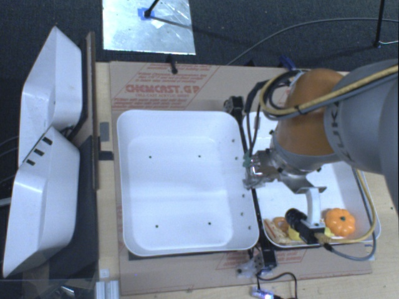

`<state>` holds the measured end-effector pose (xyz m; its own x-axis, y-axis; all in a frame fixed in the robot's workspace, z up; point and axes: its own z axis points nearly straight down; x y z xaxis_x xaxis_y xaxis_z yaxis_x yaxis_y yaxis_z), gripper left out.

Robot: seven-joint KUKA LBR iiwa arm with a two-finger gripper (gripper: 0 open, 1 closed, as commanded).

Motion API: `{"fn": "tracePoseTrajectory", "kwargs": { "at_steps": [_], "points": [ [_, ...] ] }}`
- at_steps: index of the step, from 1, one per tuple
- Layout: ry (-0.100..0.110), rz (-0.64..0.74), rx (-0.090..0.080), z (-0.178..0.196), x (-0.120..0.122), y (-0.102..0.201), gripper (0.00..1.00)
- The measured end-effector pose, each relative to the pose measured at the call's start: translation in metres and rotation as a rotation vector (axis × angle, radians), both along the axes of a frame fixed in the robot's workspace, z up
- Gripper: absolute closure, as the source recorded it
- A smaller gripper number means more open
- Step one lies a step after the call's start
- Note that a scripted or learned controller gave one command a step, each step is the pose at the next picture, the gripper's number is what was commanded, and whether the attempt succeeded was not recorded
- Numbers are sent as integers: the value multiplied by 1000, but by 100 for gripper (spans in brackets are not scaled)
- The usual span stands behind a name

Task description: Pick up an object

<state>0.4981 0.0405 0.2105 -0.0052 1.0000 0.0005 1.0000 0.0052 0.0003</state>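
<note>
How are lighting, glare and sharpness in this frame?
Camera view: soft, even light; the shallow white plastic left bin is bright, nearly washed out, with faint shading at its walls. Camera view: patchy glare on the shiny silver metal sheet beyond the bench. Camera view: the small orange pumpkin-shaped object looks slightly soft, yet readable.

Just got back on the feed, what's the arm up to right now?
The grey arm with the orange band is reaching in from the right, with its wrist low over the right-hand shallow white bin. A small orange pumpkin-shaped object and a tan rounded item lie along that bin's near edge. Neither looks lifted, so no pick is visible yet.
</note>
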Motion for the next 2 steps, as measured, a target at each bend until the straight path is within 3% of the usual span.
{"fn": "tracePoseTrajectory", "kwargs": {
  "at_steps": [1,2],
  "points": [
    [-1,1,1,18,-3,54,100],
    [0,-4,0,18,-3,51,0]
  ]
}}
